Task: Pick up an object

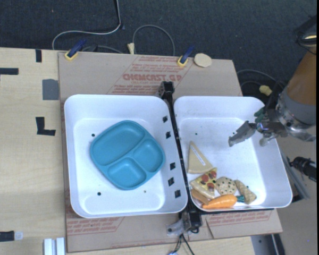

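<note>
My gripper [252, 138] hangs over the right bin [266, 163], in its upper right part. It is open, with one finger [238, 136] reaching left and nothing between the two. Toy food is piled in the bin's front corner, below the gripper and apart from it. The pile holds a pale sandwich wedge [198, 158], a pizza slice [204, 180], a cracker [224, 185], an orange carrot [221, 201] and a brown piece [246, 192]. A blue divided plate [127, 154] lies in the left bin [77, 142].
Both bins sit on a cardboard sheet [149, 76] held by clamps [74, 51] at the back. A black divider [171, 137] runs between the bins. The right bin's floor under the gripper is bare white. Cables lie on the dark floor behind.
</note>
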You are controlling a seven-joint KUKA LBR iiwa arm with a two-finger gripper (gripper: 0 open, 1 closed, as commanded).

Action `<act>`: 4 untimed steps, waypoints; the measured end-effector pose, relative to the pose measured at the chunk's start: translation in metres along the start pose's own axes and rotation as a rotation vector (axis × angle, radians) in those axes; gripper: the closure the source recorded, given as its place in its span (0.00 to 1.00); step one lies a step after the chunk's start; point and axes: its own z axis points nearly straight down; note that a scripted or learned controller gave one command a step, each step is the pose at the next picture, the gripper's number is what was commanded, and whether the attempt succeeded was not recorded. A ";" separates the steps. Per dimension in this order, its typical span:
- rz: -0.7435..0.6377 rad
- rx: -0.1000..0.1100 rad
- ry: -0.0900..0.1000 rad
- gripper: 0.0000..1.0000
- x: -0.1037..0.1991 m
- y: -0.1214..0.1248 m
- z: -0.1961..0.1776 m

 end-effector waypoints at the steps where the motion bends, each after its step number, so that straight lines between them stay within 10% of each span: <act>1: 0.000 -0.011 -0.002 0.00 0.028 0.010 0.167; 3: -0.003 -0.011 0.009 0.00 0.003 -0.014 0.177; 4: 0.004 -0.012 -0.008 0.00 -0.061 -0.021 0.048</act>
